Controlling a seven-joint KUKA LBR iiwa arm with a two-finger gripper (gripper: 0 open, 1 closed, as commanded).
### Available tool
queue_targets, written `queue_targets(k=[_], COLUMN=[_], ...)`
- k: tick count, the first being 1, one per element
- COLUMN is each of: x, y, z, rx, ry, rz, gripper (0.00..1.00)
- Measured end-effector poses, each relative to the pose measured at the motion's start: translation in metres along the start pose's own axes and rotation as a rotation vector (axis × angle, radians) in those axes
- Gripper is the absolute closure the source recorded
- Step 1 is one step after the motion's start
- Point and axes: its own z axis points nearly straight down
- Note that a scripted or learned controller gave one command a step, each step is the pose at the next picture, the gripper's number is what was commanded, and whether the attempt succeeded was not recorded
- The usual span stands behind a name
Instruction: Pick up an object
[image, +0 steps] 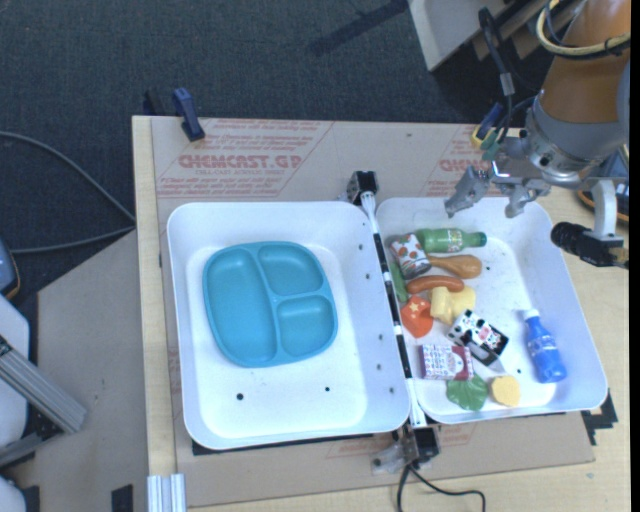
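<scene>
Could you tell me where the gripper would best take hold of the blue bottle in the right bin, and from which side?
Probably across the middle of the blue bottle, coming straight down from above. It lies flat on the floor of the right bin, apart from the pile of toy food, with its white cap toward the far end. The fingers should close across its narrow width, not along its length.

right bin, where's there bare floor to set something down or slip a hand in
In the right bin, bare floor runs between the blue bottle and the toy pile, and along the far-right wall under the gripper. The left side is crowded: green bottle, can, tomato. The left bin has bare margins around the blue divided plate.
</scene>
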Motion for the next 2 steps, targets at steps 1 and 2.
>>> queue_targets(k=[1,2], x=[-0.015,-0.015], y=[0.014,0.015], z=[0.170,0.159], rx=[0.000,-0.003], ry=[-0.001,-0.001], rz=[0.002,0.003], gripper=[0.00,1.00])
